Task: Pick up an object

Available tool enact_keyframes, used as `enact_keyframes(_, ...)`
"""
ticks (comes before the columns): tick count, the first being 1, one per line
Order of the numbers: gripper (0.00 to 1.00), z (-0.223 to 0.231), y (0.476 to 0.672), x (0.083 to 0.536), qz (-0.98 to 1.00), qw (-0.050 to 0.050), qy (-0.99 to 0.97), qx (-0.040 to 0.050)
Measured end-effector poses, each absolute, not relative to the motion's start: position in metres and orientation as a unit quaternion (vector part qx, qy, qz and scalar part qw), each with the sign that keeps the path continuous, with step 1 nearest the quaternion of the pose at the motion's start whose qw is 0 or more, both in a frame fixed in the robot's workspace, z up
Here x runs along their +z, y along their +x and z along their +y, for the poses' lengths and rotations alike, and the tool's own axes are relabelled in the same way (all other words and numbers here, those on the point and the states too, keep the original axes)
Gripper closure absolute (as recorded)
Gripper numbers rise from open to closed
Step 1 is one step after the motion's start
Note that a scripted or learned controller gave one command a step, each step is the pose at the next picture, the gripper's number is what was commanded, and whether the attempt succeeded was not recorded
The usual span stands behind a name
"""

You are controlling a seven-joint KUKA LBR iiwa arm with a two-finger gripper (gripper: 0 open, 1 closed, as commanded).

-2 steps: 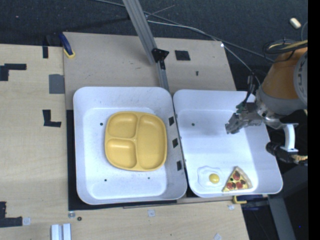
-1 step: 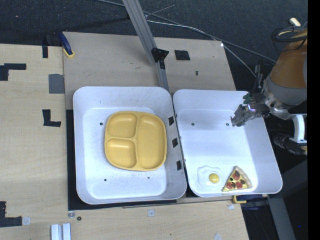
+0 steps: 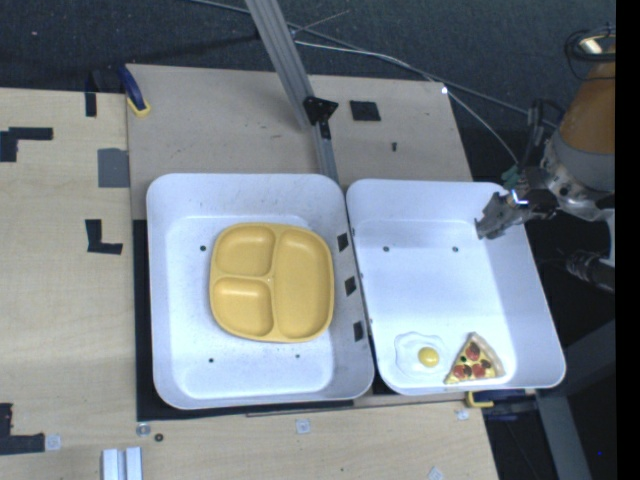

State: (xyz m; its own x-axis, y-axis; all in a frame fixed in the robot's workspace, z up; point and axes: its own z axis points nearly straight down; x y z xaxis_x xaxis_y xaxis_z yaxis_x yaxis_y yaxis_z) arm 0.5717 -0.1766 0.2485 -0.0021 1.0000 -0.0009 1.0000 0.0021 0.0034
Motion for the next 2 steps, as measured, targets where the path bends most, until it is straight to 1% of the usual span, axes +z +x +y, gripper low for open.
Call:
enact_keyframes(1,1.0,-0.121,0.578,0.234,0.709,-0.001,0.705,-0.0002)
enact_keyframes(2,1.0,-0.073,0.58,0.223,0.709,-0.001,0.705,-0.0007)
